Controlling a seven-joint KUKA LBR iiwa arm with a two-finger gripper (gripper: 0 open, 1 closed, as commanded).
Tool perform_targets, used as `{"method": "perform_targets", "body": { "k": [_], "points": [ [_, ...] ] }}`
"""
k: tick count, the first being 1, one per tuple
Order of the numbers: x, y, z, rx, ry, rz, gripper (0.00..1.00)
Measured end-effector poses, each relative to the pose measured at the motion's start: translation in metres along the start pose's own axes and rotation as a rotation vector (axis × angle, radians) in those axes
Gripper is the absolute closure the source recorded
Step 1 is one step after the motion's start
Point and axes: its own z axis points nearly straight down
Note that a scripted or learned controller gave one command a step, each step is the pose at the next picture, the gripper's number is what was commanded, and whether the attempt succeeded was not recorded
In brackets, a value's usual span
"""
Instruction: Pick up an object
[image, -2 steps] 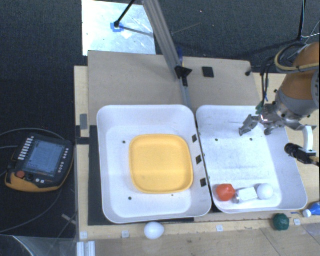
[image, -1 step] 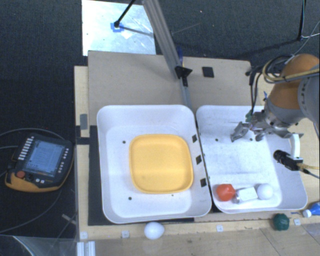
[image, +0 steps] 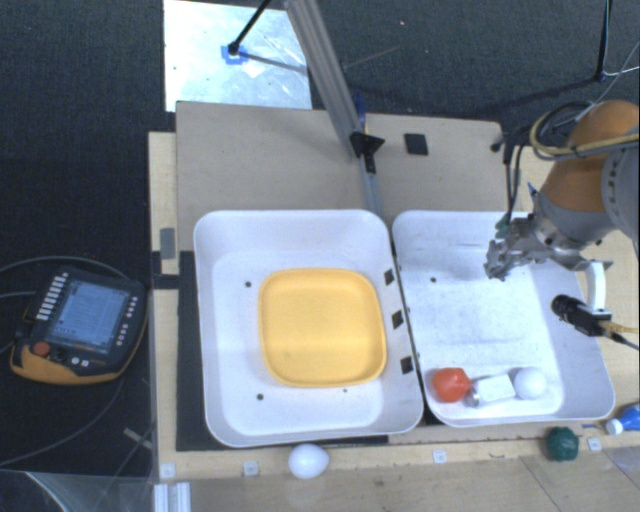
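**Orange-banded arm poised over the right bin, objects lined up at the near wall**

Grey and orange, the arm (image: 585, 185) comes in from the right edge of the camera view and bends down over the right bin (image: 470, 330). Its hand (image: 497, 265) hangs above the far part of that bin, near the top right corner, pointing down and slightly toward the bin's middle. From this slant the tips are small and dark against the white floor, so whether the hand is open or closed I cannot tell; nothing is seen between them. A black cylindrical part (image: 578, 315) juts out beside the bin's right wall, below the wrist.

The things to pick lie well apart from the hand, in a row along the near wall of the right bin. A red rounded object (image: 449, 383) sits at the left of the row; just beside it lies a small white block with a grey end (image: 490, 389), and touching that, a white ball (image: 530, 381).

The left bin (image: 225, 300) carries a yellow square plate (image: 322, 326) with rounded corners, lying flat at its middle.

On the bench (image: 270, 160), outside the bins, a white egg-shaped object (image: 308, 460) rests at the front edge below the left bin, and a dark green ball (image: 561, 443) sits by the right bin's near right corner. A handheld control pendant (image: 78, 322) lies on the dark floor to the left.
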Motion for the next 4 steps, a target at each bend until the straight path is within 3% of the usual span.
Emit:
{"method": "perform_targets", "body": {
  "k": [2, 3, 4],
  "points": [
    [-0.011, 0.004, -0.123, -0.003, -0.001, 0.0, 1.0],
    [-0.011, 0.004, -0.162, -0.001, 0.0, 0.0, 1.0],
    [0.036, -0.013, -0.163, 0.001, 0.001, -0.003, 1.0]
  ]
}}
